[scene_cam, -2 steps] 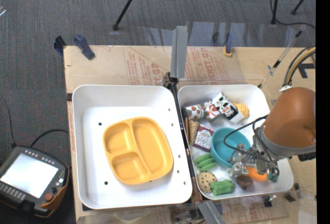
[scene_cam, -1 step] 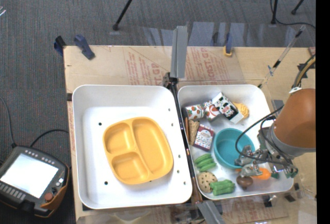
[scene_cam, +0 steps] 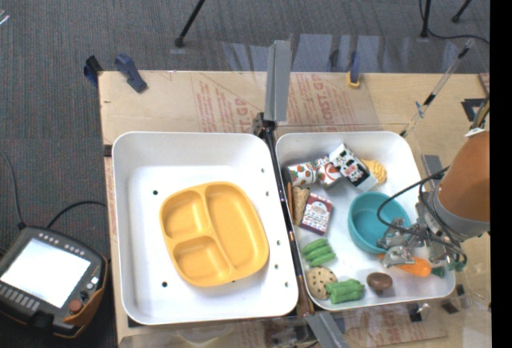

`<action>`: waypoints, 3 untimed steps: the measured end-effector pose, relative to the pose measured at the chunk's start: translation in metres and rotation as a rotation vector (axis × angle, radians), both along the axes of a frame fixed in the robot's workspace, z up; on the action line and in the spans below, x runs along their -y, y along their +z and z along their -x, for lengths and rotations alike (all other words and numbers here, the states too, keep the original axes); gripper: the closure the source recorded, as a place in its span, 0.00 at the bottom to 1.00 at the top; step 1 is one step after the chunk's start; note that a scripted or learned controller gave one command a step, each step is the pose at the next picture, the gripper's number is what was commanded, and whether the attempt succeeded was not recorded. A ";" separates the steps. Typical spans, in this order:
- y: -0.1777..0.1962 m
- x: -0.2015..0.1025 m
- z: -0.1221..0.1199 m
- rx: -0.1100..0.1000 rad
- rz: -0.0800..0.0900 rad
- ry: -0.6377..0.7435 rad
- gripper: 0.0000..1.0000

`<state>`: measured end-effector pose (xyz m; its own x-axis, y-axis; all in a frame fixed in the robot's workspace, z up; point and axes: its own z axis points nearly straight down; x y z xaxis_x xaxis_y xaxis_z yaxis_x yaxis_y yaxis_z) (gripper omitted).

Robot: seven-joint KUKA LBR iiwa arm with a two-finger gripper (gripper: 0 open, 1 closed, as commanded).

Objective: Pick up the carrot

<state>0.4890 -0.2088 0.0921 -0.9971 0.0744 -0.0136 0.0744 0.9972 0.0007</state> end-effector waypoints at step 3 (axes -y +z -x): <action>0.004 0.001 -0.052 -0.004 0.000 -0.174 0.00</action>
<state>0.5410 -0.2102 0.0965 -0.9692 0.2462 -0.0093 0.2462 0.9692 0.0005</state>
